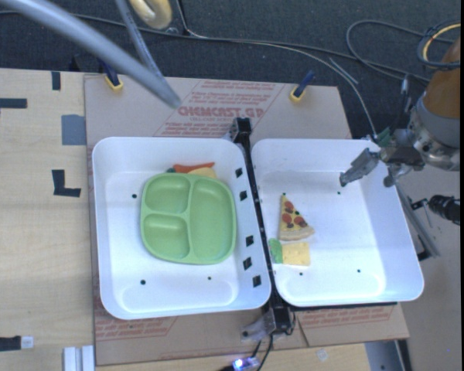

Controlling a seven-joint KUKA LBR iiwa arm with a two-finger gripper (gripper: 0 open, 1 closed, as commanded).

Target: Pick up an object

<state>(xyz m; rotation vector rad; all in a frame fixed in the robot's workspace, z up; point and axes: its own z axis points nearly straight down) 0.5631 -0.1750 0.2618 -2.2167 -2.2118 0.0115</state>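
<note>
A toy pizza slice [292, 219] lies in the right bin [371, 284], close to its left wall. Just below it sits a yellow cheese square [297, 254] with a small green piece [275, 250] at its left side. My gripper [373, 172] hangs over the right bin's far right corner, well to the right of the pizza slice. Its two dark fingers [356, 168] are spread apart, open, with nothing between them.
The left bin [116, 284] holds a green divided plate [189, 217], with an orange and yellow item [195, 168] peeking out behind its far edge. A black divider strip [251, 222] separates the bins. Cables run along the dark floor behind the bench.
</note>
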